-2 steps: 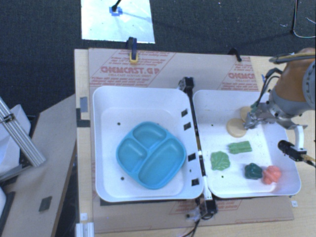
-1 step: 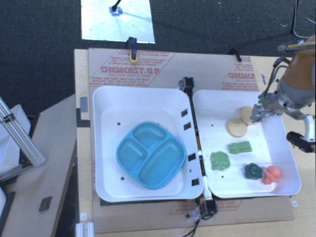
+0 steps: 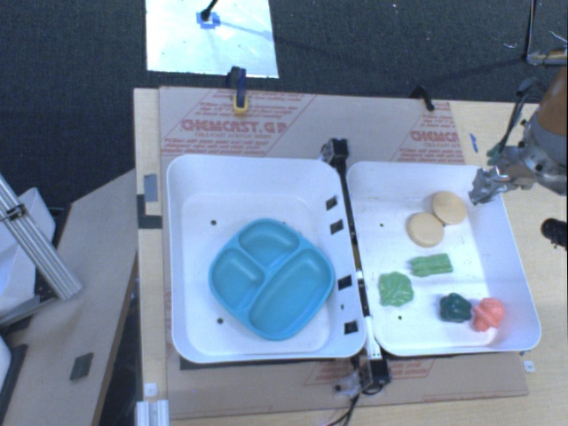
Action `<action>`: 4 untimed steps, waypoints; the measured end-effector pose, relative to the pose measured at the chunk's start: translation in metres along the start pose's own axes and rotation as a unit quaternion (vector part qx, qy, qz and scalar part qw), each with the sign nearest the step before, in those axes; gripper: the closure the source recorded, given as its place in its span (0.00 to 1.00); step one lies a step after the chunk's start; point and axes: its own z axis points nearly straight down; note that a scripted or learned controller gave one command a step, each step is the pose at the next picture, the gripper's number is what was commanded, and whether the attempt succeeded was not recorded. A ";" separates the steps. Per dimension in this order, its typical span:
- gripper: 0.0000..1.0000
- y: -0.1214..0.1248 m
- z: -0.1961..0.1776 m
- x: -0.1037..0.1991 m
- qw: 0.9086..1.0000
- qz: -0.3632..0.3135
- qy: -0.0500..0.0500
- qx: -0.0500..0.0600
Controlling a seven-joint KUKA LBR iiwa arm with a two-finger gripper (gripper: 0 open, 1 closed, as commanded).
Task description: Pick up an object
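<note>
Six loose items sit in the right bin (image 3: pixel 510 238), none of them between the fingers (image 3: pixel 485 186); the fingers hang above that bin's far right rim, and whether they are spread or closed cannot be told at this size. Nearest to them are two tan discs, one (image 3: pixel 449 208) just near-left of the fingers, the other (image 3: pixel 426 230) touching it on its near-left side. Judgement: a descent onto this pair may catch both or push one against the other, because they overlap and lie flat, giving little edge to pinch. A drop too close to the rim could strike the bin wall. Further toward the near side lie a green oblong piece (image 3: pixel 430 265), a light green leafy lump (image 3: pixel 396 288), a dark green lump (image 3: pixel 455 307) and an orange-pink piece (image 3: pixel 487 313); the last two touch, so a grasp there risks dragging the neighbour. The left bin (image 3: pixel 195 238) holds a blue divided plate (image 3: pixel 271 278), well apart from the arm. Both bins rest on a brown printed board (image 3: pixel 266 118) on the counter (image 3: pixel 146 131), clamped at the far edge by a yellow clip (image 3: pixel 240 103). Beyond is dark carpet (image 3: pixel 71 43) with a pale square sheet (image 3: pixel 213 25); an aluminium rail (image 3: pixel 35 247) leans at left.
</note>
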 end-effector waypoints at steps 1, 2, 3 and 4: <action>1.00 0.001 -0.017 0.000 1.000 0.000 0.001 0.002; 1.00 0.018 -0.020 0.051 1.000 -0.002 0.001 0.002; 1.00 0.032 -0.023 0.101 1.000 -0.003 0.002 0.002; 1.00 0.037 -0.032 0.156 1.000 -0.003 0.002 0.002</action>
